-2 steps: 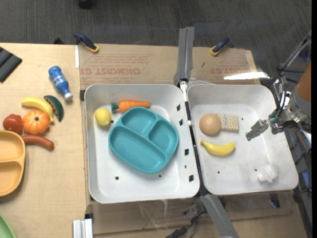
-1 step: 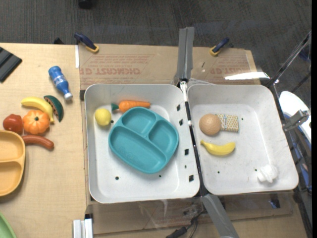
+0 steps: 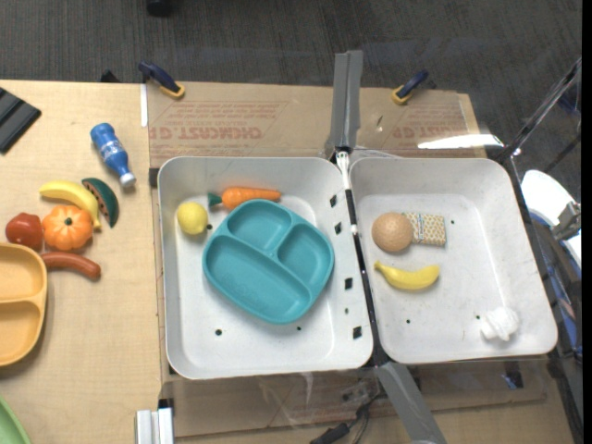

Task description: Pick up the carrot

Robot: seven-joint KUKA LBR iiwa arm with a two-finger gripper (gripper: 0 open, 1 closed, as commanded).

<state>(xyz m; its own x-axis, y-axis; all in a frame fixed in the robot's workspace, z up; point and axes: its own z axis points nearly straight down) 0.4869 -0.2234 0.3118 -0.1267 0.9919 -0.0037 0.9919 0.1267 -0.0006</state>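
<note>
While the carrot (image 3: 244, 195) lies at the far side of the left bin (image 3: 180, 340), touching the teal plate (image 3: 268, 261) and near the lemon (image 3: 191, 217), the approach seems not begun, and the pincer's state cannot be told.

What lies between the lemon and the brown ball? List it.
In the camera view, the teal divided plate and the wall where the two bins meet lie between the lemon and the brown ball.
</note>
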